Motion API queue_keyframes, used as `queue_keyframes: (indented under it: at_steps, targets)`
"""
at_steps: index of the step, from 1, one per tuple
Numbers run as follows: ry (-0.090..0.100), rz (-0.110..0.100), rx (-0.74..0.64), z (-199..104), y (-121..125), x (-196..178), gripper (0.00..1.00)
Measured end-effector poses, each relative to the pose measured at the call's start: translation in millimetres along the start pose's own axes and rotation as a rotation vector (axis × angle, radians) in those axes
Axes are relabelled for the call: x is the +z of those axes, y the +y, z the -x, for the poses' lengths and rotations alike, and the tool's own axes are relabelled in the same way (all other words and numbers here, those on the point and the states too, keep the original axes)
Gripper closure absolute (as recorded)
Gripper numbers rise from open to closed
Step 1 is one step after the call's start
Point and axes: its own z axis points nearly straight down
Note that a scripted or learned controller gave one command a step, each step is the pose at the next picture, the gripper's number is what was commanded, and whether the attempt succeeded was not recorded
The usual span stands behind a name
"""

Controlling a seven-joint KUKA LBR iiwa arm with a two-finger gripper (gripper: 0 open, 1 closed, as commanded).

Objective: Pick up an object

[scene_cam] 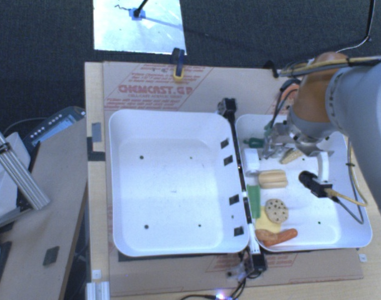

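Observation:
My gripper (273, 146) hangs low over the far left part of the right bin (340, 233), with the grey arm (356, 102) reaching in from the right. Just to its left lies a small dark green piece (253, 142), and a pale tan piece (290, 157) shows beside it on the right. Below the gripper sit a white block (251, 162) and a tan bread roll (272, 179). Nearer the front lie a green stick (253, 200), a speckled cookie (277, 210) and an orange sausage-shaped piece (278, 235). Nothing is visibly held.
The left bin (118, 167) stands beside the right one, joined along a black clipped divider (235, 167). Both rest on a cardboard sheet (153, 89). A yellow and blue clamp (177, 64) stands at the back edge. A grey shelf (37, 167) lies to the left.

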Motion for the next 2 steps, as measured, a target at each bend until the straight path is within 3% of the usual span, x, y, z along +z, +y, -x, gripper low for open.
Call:
queue_keyframes:
  at_steps: [1, 2]
  targets:
    - [0.004, 0.009, -0.007, 18.9, 45.2, -189.4, 1.0]
    - [0.004, 0.009, -0.008, 23.0, 49.8, -446.6, 1.0]
